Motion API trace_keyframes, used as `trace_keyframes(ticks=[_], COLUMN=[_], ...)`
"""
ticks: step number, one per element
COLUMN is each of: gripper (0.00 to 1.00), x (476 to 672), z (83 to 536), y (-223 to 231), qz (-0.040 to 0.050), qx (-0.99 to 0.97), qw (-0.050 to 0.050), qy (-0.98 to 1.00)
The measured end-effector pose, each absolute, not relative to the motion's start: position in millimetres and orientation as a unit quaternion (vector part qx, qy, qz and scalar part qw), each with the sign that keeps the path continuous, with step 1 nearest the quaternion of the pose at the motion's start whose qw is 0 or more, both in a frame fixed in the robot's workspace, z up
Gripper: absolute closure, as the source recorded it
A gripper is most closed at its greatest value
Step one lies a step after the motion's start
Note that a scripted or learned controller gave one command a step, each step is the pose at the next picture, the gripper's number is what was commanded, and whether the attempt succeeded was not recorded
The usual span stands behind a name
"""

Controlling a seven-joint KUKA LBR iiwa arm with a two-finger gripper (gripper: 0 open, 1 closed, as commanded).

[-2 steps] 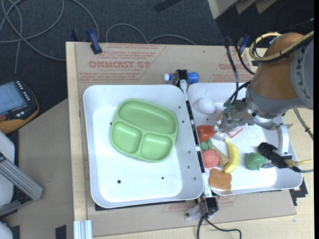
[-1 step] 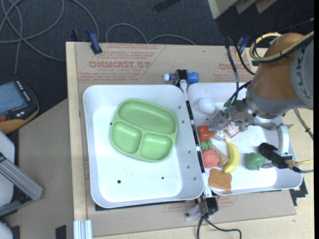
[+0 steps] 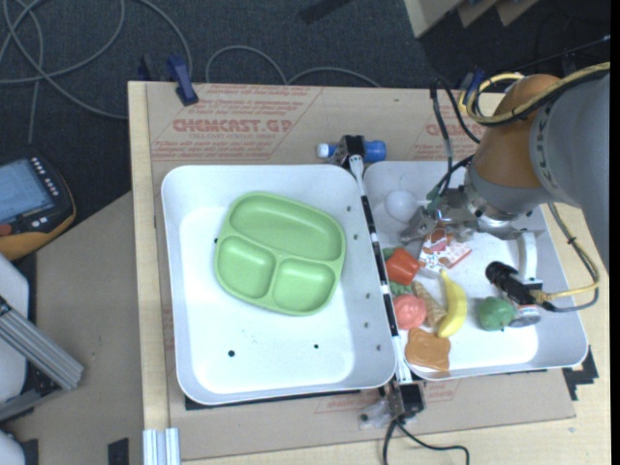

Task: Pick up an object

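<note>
Toast-like slab [image 3: 428, 349] lies beside curved banana [image 3: 450, 305]; whether the jaws [image 3: 441, 223] grip anything is unclear.

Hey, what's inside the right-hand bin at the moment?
The right bin holds a white ball, a red-and-white packet, a banana, a green piece and orange and pink toy foods. The arm covers the bin's far corner, so anything beneath it is hidden.

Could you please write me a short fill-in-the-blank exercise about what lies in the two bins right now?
1. The green divided plate lies in the ____ bin.
2. The plate has ____ compartments.
3. The banana in the right bin is ____ in colour.
4. The white ball lies in the ____ bin.

Missing words: left; three; yellow; right
</note>
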State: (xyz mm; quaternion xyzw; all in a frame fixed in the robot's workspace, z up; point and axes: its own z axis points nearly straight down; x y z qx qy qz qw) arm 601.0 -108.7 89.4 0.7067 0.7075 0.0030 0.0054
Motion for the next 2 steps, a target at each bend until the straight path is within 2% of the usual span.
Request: trace_keyframes(ticks=[1,2], gripper=[1.00,1.00], x=[601.9,605.1], z=[100.7,185.3], y=[-110.5,-45.7], qz=[0.0028,0.0009], qx=[0.707,0.707], qw=[0.008,0.000], qy=[0.707,0.708])
